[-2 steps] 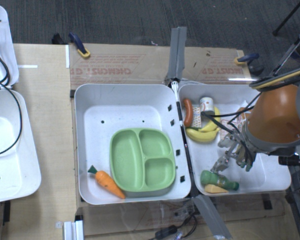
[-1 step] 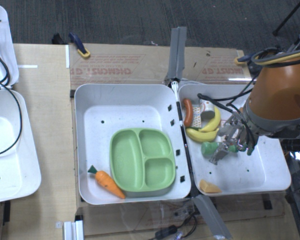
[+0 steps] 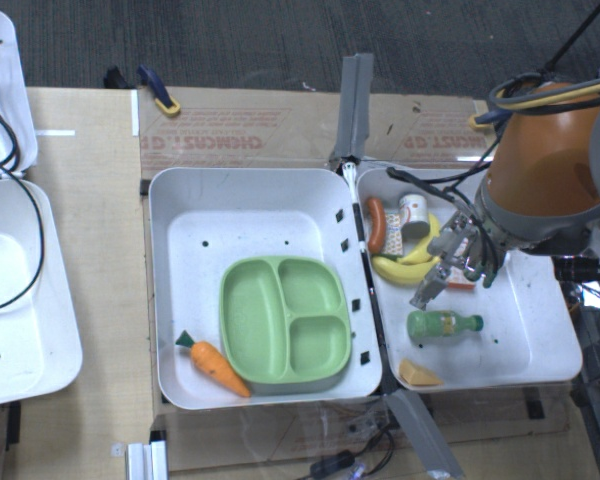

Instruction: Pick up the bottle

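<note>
Green and clear plastic, the bottle (image 3: 443, 325) lies on its side on the right white bin's (image 3: 540, 353) floor, untouched, while the gripper (image 3: 448, 271) hovers just above it with fingers spread and empty, so descent, grasp and lift all remain.

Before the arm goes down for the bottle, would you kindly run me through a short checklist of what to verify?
1. Bottle reachable in the right bin: ok, it lies on its side, cap to the right.
2. Gripper over the bottle: ok, just above it.
3. Gripper free of load: ok, nothing between its fingers.
4. Room around the bottle: ok, banana and orange wedge lie apart from it.
5. Finger gap lined up across the bottle: cannot tell.
</note>
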Available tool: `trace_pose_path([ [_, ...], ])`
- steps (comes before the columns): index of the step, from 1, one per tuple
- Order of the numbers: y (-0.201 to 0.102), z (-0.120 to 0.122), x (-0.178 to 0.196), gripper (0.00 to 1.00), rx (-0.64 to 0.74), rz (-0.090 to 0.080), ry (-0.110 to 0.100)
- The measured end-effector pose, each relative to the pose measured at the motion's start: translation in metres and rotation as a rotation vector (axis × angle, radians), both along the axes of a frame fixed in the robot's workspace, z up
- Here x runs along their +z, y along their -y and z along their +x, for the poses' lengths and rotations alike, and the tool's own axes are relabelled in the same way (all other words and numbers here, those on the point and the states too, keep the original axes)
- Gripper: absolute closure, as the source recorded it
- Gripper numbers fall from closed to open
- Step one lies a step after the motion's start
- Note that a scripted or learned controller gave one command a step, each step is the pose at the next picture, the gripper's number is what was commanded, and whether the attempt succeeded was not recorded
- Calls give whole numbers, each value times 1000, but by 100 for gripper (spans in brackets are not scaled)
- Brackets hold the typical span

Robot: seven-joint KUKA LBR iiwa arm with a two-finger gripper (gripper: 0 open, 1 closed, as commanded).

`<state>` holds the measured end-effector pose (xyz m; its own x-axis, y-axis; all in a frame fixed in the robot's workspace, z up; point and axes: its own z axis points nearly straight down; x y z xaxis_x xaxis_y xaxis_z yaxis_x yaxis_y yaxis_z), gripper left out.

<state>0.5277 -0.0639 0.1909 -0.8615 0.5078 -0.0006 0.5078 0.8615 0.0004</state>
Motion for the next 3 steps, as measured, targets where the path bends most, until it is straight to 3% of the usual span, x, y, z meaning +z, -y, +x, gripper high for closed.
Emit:
trace_pose_path([
  [1,36,-26,-100,0,247,0,0],
  [2,38,-34,-62,0,209,0,2],
  [3,35,-33,-100,0,-226,0,-3],
])
